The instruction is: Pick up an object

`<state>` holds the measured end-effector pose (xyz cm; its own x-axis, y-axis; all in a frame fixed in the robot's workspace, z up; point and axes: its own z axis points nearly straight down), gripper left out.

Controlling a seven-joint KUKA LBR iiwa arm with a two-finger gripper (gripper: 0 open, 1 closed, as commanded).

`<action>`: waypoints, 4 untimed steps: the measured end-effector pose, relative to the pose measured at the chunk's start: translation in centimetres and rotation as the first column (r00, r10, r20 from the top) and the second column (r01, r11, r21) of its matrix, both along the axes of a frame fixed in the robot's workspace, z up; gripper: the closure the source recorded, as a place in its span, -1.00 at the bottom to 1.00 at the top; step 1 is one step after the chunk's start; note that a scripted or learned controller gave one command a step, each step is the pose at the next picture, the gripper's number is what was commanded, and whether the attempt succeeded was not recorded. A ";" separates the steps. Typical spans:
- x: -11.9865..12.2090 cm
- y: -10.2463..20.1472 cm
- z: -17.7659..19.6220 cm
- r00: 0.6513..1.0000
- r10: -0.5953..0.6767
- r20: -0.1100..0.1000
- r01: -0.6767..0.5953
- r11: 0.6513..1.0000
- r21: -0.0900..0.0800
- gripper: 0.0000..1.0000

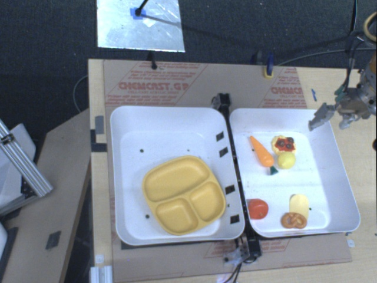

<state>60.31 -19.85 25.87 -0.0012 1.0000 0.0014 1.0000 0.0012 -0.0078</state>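
Several toy foods lie in the right bin point(339, 175): an orange carrot point(261, 151), a small pizza piece with red and black topping point(284, 142), a yellow lemon point(286, 161), a red tomato point(257, 209), a pale yellow slice point(298, 204) and a brown pretzel point(293, 220). My gripper point(333, 118) hovers over the bin's far right corner, up and to the right of the pizza piece. Its fingers stand apart and open, with nothing between them.
A yellow three-compartment plate point(184, 193) rests in the left bin point(126, 158). Black clips point(227, 152) run along the seam between the bins. A cardboard sheet point(177, 84) lies under both bins. Cables point(318, 46) hang at the back right.
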 end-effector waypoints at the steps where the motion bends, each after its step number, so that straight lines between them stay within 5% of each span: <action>1: 0.2 0.1 0.6 1.000 0.003 0.009 -0.003 1.000 -0.003 -1.00; 4: 1.0 0.2 -14.3 1.000 0.003 0.005 -0.003 1.000 -0.001 -1.00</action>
<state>61.27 -19.63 11.53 -0.0047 1.0000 0.0007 1.0000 0.0047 -0.0026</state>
